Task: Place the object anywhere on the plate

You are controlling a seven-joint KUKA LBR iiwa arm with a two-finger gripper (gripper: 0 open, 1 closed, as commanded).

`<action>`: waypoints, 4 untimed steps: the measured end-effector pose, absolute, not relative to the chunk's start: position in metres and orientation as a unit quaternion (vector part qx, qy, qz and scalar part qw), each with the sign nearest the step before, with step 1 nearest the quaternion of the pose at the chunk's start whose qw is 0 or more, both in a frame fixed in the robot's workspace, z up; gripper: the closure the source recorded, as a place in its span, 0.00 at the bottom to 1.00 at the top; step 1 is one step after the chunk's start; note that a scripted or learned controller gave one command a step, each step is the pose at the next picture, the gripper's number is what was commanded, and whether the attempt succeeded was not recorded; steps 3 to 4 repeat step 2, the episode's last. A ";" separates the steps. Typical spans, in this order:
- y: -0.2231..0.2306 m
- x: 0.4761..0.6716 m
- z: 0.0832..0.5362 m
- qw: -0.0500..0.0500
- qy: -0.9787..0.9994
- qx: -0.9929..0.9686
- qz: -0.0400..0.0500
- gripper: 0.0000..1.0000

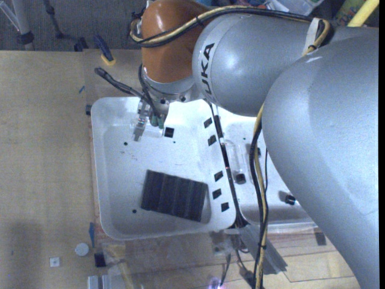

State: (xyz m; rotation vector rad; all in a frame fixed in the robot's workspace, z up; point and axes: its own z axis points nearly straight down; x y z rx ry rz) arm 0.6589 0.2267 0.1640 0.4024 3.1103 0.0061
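Observation:
The plate (174,195) is a dark, ribbed rectangle lying flat in the near part of the left bin (111,161). My gripper (149,123) hangs below the orange wrist band over the far part of that bin, well behind the plate and a little left of it. A small greenish bit (156,121) shows at the gripper's tip; I cannot tell whether it is a held object or part of the gripper. A small black square (169,132) lies on the bin floor just right of the gripper.
The arm's grey body covers most of the right bin (274,191). The divider between the bins (219,161) carries several black marks. Small dark specks dot the left bin's floor. Loose small items lie on the bench near the bin's front left corner (81,249).

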 end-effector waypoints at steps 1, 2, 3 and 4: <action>0.228 0.660 0.175 0.005 0.992 0.129 0.005 1.00; 0.219 0.650 0.210 0.003 0.999 -0.052 0.002 1.00; 0.219 0.650 0.210 0.003 0.999 -0.052 0.002 1.00; 0.219 0.650 0.210 0.003 0.999 -0.052 0.002 1.00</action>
